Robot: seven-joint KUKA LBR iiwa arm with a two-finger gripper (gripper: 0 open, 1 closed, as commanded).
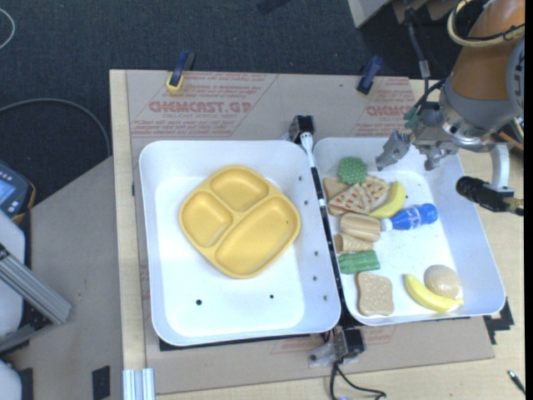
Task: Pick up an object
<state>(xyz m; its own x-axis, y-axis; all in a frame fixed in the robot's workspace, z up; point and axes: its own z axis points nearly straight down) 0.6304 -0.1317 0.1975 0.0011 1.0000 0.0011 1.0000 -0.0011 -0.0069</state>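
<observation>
Nearest me, at the front of the right bin [479, 248], lie a toast slice [375, 293] and a banana [426, 294] touching a round bun [442, 280]. Behind them I see a green piece [359, 262], bread pieces, a blue bottle [413, 217] and a green round piece [351, 170]. I judge these toy foods light, stiff and slick; the bottle, lying apart from the heap, looks best taken across its body. My gripper [414, 152] hovers over the bin's far edge, fingers apart, holding nothing. Left of that bin, the other bin [162, 298] holds a yellow divided plate [240, 220].
</observation>
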